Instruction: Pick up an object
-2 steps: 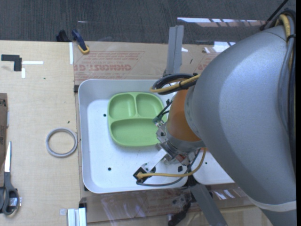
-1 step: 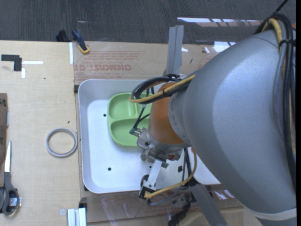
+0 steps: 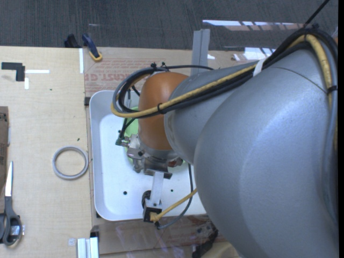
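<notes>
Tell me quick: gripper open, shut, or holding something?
Gripper: cannot be told from this view; it sits over the white bin.

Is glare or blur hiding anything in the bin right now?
Camera view: light is even and soft; the arm sits close to the lens and blocks much of the bin; one bright streak of glare lies on the floor at the top, away from the bin; the tape ring looks sharp.

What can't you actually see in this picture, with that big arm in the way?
1. Green object in the shallow white bin, camera view: mostly behind the orange-banded wrist; shape unclear.
2. Whatever lies on the right, camera view: covered by the big grey arm.
3. Metal scissors, camera view: cut off by the left edge.
</notes>
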`<state>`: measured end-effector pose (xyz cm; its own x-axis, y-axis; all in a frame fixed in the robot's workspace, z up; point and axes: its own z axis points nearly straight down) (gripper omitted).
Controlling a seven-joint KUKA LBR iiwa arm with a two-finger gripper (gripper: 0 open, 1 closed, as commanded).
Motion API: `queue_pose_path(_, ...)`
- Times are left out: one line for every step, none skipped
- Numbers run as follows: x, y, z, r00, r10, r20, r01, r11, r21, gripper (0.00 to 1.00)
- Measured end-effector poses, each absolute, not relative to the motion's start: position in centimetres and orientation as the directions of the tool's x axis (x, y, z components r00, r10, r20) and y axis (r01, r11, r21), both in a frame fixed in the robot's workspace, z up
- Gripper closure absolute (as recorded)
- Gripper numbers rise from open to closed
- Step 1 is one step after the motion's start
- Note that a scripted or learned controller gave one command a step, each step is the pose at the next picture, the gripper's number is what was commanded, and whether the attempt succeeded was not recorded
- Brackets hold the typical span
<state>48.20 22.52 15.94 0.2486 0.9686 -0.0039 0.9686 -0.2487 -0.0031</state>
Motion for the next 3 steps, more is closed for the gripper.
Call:
queue_pose_path(47.8, 18.5, 23.6, -0.167, 0.986, -0.003, 0.986, 0.167, -0.002, 1.00)
queue_pose_path(47.7, 21.6, 21.4, -0.207, 0.978, -0.003, 0.978, 0.207, -0.006, 1.00)
queue_pose_path(51.0, 17.7, 24.1, -0.077, 0.997, -0.003, 0.997, 0.077, -0.003, 1.00)
